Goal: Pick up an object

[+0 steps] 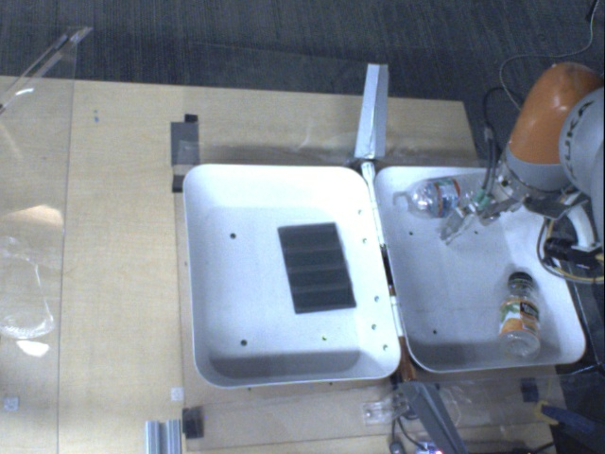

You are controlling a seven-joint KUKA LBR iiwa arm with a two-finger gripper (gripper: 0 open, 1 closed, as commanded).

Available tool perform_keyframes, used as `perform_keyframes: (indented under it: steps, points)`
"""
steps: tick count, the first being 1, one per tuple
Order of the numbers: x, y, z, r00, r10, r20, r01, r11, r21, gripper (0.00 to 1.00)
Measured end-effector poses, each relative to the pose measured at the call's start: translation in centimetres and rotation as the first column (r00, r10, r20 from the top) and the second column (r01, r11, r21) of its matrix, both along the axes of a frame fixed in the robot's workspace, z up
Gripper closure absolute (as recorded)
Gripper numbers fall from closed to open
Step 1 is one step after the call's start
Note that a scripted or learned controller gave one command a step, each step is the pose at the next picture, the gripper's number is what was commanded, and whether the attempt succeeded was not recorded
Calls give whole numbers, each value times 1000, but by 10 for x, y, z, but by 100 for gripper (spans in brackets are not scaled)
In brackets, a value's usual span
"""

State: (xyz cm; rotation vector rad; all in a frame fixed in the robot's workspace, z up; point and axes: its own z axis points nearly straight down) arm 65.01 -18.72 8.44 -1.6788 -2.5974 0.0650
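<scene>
Where the two white bins meet near the middle of the table, the left bin carries a dark ribbed pad lying flat at its centre. The right bin holds a clear plastic bottle on its side by the far edge, near the far left corner, its label too blurred to read. A second bottle with an orange label lies near the right edge toward the near right corner; no lettering on it can be made out. The tool hangs over the far part of the right bin, just beside the clear bottle, its fingers spread apart with nothing between them.
</scene>
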Motion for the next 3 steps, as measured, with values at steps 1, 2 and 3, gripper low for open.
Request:
perform_keyframes:
  steps: [1,2,3]
  points:
    - [0,7,0,1000,-24,4,24,1000,-12,0]
    - [-2,4,9,1000,-26,-3,26,1000,-13,100]
    - [-6,7,6,999,-26,-18,26,1000,-6,0]
